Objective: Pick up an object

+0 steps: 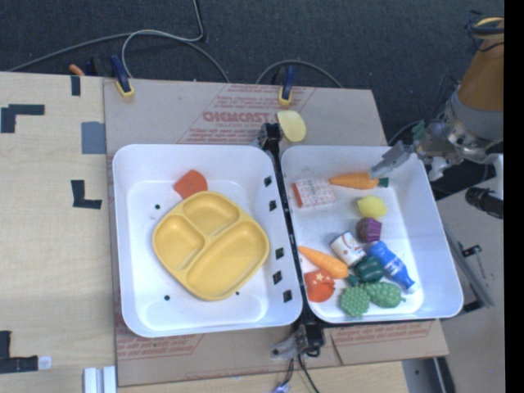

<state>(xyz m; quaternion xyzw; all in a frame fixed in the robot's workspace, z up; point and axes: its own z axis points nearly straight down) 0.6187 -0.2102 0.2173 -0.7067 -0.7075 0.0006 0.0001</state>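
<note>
Over on the left you've got the big stuff: a white left bin (131,244) holding a yellow tray (211,244) with three compartments, plus an orange scrap (190,182) touching its upper edge. That tray looks rigid and wide, so I doubt you'd get two fingers around it anywhere but the rim.

Your real options are in the right bin (438,244). Going down in size: the top carrot (354,182) lies near the upper wall, just beside the gripper (391,161), so I'd guess it's the target. It looks like hard, light toy plastic, smooth and tapered, so it may squirt out; grab it across the thick middle, not the pointy end. A second carrot (322,261) sits lower left. The blue bottle (391,266) is crowded against the broccoli (355,300) and other green bits, awkward to reach. The checked box (313,192) is flat, probably hard to pinch. The lemon (371,206) and the purple piece (368,230) are round and likely roll.

The gripper hangs over the bin's upper right corner, carrying nothing; can't tell how wide it's set.
</note>
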